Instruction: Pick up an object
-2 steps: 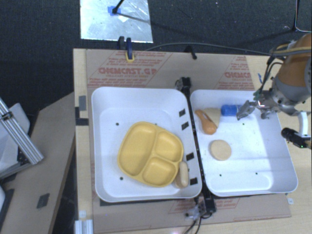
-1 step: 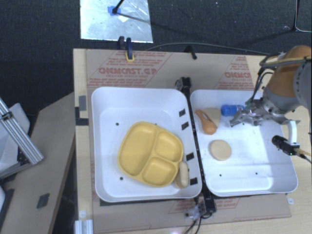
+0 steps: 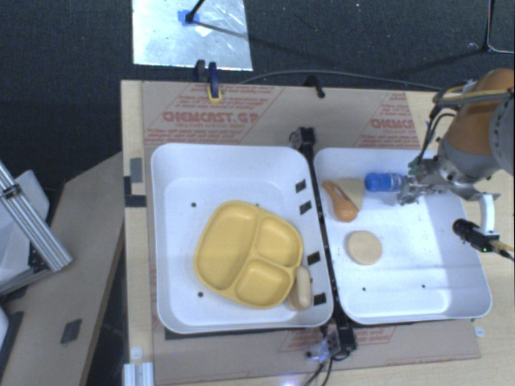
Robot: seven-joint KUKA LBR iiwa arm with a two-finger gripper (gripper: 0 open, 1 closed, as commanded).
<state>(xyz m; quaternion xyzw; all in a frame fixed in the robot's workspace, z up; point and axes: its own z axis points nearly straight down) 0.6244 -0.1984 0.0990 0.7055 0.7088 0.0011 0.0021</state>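
Overhead view of the two-bin desk. My end effector hangs over the upper part of the right-hand shallow white bin, reaching in from the right; whether it is open or closed cannot be told from this angle.

Candidate object: a small blue plastic bottle lying on its side, just to the left of my end effector and apparently touching or nearly touching its tip. Nothing is visibly gripped. I judge the step in hand to be the closing approach on this bottle.

To do it well, I should centre over the bottle's body, straddle it across its narrow width, not along its length, and descend fully before closing, since a round body lying down is likely to roll aside.

Surroundings: an orange, carrot-shaped piece lies further left, near the bottle but apart from it; a round tan disc resembling a biscuit lies below and to the left. Neither blocks the grasp, though the bin's upper wall is close behind the bottle. Well to the left, in the other white bin, sit a yellow compartmented plastic tray and a beige bread-shaped piece against its lower right corner.
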